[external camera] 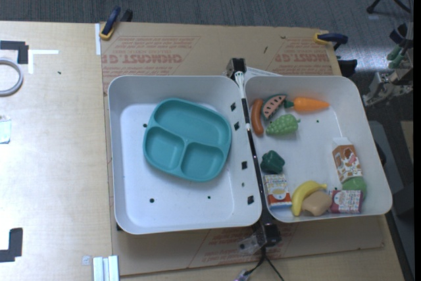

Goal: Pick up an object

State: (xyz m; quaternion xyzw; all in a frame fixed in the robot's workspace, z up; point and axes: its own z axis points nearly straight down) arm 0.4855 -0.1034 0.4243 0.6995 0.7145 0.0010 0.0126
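The right bin (329,135) holds several toy foods. Along its far side lie an orange carrot (309,103), a watermelon slice (273,105), a reddish sausage (256,118) and green grapes (283,125). A dark green vegetable (272,160) sits by the left wall. At the near side are a small juice carton (277,189), a yellow banana (302,194), a tan bread piece (317,205) and a pink packet (346,201). A tall printed packet (345,162) lies near the right wall.
A teal divided plate (187,140) lies in the left bin (131,201). Both bins rest on cardboard (164,56) held by clamps (110,23). Dark equipment (395,69) stands past the bench's right side. A tape roll (8,77) lies at the far left.
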